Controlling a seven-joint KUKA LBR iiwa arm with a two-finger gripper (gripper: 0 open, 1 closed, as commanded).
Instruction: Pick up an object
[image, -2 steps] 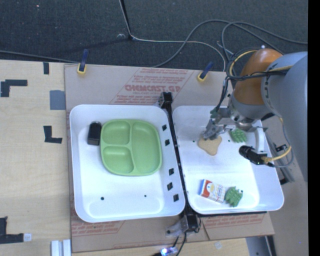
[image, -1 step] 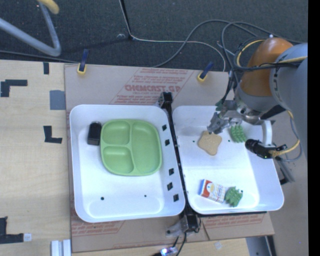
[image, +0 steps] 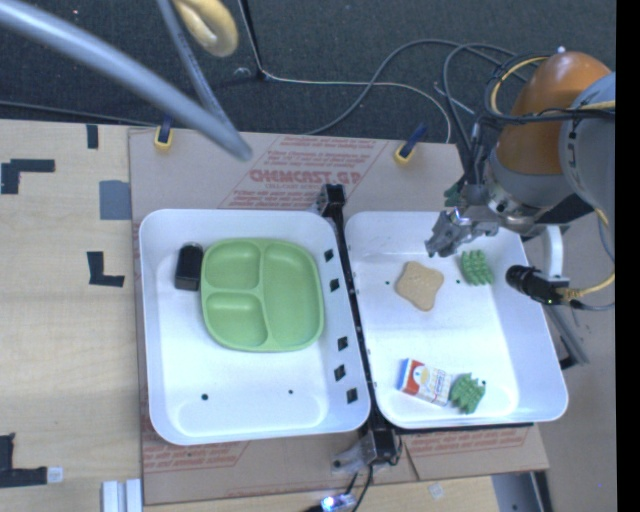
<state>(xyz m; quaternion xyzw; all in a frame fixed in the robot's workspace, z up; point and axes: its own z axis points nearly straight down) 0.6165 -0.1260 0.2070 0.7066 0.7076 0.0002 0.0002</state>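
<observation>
Nearest, a small carton (image: 424, 381) lies flat; tool (image: 443, 240) hovers above tan biscuit (image: 419, 285), finger state unclear

Two shallow white bins sit side by side on a brown cardboard sheet (image: 300, 170) printed with red lettering, which lies on the table (image: 50, 330). The left bin (image: 170, 400) and right bin (image: 530, 390) are joined by a black divider (image: 345, 300). Black cables (image: 400, 70) trail across the dark floor behind.
</observation>
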